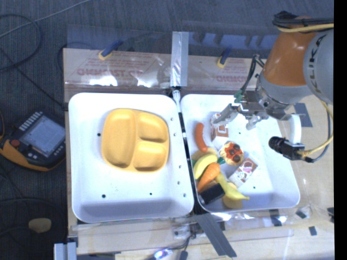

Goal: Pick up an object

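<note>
Now the hand (242,114) hangs over the right bin (282,191), fingers spread wide and pinching nothing. Probably it wants the small packet (220,127) just beside it.

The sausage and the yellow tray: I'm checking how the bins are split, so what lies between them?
In the camera view, the two bins' adjoining white walls run between the sausage and the yellow tray, plus bare bin floor on either side.

Two white bins (81,199) sit on the bench. A plain yellow tray (134,140) fills the left one. The right holds a red-orange sausage (201,137), yellow bananas (203,164), an orange carrot (209,176) and red-and-white packets (242,170).
</note>
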You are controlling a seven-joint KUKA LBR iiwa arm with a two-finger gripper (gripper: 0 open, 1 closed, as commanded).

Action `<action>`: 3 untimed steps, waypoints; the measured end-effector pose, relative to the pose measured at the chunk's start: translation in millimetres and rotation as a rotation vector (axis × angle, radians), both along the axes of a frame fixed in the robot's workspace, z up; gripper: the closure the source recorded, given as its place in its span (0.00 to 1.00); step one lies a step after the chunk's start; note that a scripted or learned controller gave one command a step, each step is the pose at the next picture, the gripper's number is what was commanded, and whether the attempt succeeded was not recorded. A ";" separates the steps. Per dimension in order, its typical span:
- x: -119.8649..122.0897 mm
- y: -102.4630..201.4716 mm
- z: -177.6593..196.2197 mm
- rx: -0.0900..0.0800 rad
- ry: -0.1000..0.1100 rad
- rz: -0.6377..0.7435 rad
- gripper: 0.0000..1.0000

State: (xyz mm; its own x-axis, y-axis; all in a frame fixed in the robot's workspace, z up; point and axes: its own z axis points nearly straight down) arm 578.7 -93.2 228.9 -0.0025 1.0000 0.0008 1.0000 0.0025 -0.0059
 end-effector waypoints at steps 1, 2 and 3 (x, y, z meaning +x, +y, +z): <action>46.1 -1.4 -120.7 -0.001 0.000 0.074 0.00; 50.0 -2.2 -108.2 -0.001 -0.009 0.073 1.00; 89.8 41.5 -48.9 -0.002 0.000 -0.034 1.00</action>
